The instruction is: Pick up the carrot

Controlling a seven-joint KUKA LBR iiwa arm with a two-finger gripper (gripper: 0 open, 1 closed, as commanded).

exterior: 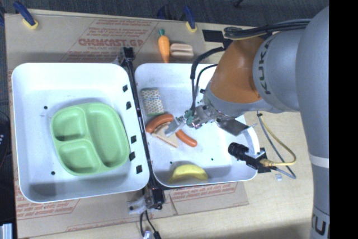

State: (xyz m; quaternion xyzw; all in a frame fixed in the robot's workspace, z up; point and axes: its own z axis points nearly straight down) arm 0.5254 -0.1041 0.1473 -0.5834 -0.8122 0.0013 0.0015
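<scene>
The carrot [163, 46], orange with a green top, lies on the cardboard just behind the right bin's [224, 173] far rim, outside both bins. My gripper [188, 118] is down inside the right bin, well in front of the carrot. It hovers right beside a red-orange sausage [159, 122] and a small orange-red piece [186, 139]. The arm's orange band and wrist hide the bin's right half.
A tan bun-like item [181, 51] sits just right of the carrot. The right bin also holds a speckled block [151, 101], a pale slice [166, 139] and a banana [188, 172]. A green divided plate [88, 137] lies in the left bin [25, 120]. Blue clamps [26, 14] hold the board's back edge.
</scene>
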